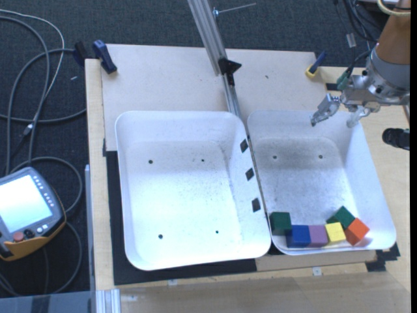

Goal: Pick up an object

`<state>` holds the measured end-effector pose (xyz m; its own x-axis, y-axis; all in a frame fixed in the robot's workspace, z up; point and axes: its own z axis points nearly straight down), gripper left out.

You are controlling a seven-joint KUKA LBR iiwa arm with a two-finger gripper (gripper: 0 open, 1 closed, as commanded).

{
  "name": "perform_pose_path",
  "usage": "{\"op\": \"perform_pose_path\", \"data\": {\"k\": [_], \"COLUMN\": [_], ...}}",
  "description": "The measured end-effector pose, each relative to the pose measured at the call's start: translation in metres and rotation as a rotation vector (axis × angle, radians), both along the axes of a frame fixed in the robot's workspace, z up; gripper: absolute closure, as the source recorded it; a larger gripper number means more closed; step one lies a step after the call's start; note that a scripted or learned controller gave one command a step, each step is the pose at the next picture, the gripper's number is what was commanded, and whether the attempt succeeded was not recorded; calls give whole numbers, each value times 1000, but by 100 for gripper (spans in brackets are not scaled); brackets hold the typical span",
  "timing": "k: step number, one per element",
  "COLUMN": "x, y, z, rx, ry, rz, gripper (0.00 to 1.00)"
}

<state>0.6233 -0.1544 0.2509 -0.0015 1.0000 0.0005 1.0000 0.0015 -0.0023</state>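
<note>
The gripper (339,113), spread open and holding nothing at upper right, is risking jamming among tightly packed blocks (319,230) at lower right.

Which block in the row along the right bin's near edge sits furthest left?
The dark green block. It ends the row on the side toward the left bin, with the blue block just right of it.

we take this for a robotics lab: a teach pendant (26,208) lies on dark carpet (39,77) among loose cables (45,51), an aluminium rail (207,28) crosses the bench (169,77), and what seem clamps (104,56) grip its board.
</note>
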Motion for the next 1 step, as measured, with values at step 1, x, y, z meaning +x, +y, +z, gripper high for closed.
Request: {"op": "perform_pose_path", "data": {"k": [1], "x": [-32], "y": [-61], "z": [-122], "rx": [2], "ry": [8], "rz": [-5], "gripper": [0]}}
